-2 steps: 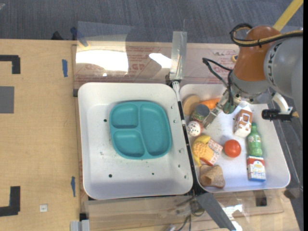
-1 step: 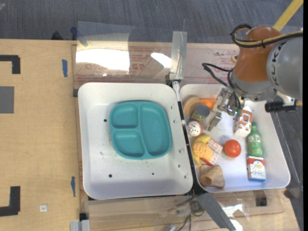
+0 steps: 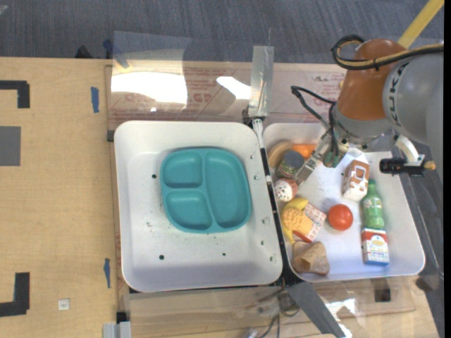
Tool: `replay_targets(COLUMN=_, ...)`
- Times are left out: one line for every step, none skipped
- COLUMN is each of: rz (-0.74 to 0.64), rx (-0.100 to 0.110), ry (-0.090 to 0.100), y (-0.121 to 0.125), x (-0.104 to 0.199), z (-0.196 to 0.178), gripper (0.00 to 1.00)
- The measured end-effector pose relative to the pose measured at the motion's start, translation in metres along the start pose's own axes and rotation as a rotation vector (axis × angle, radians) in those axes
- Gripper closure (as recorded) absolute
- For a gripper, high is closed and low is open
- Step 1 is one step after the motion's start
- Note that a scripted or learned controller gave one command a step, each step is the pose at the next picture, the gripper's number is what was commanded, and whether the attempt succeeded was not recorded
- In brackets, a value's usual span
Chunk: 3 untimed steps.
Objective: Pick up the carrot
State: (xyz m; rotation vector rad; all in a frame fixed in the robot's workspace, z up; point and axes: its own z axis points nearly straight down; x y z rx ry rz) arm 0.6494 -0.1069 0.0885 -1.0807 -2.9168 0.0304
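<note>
In the right bin, near its far left corner, the gripper hangs low over a cluster of toy food. Its fingers are dark and blurred against the items below, so I cannot tell whether they are spread or closed, and nothing can be seen held between them. The carrot lies just beside the fingertips toward the far wall, a small orange patch partly hidden by the gripper and by a brownish can in front of it. Nearer the camera sit a red tomato, a green bottle and a bread piece. The left bin holds a teal divided plate. The arm's grey body is cut off at the right.
</note>
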Motion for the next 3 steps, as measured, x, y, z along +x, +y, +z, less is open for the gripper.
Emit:
replay_targets(rz=-0.077, rx=-0.003, ry=-0.001, y=0.004, x=0.002, z=0.0, gripper=0.0)
replay_targets(rz=0.397, rx=-0.04, ry=-0.024, y=0.028, x=0.015, z=-0.1, gripper=0.0)
replay_targets(rz=0.501, rx=-0.041, ry=-0.022, y=-0.013, x=0.033, z=-0.033, gripper=0.0)
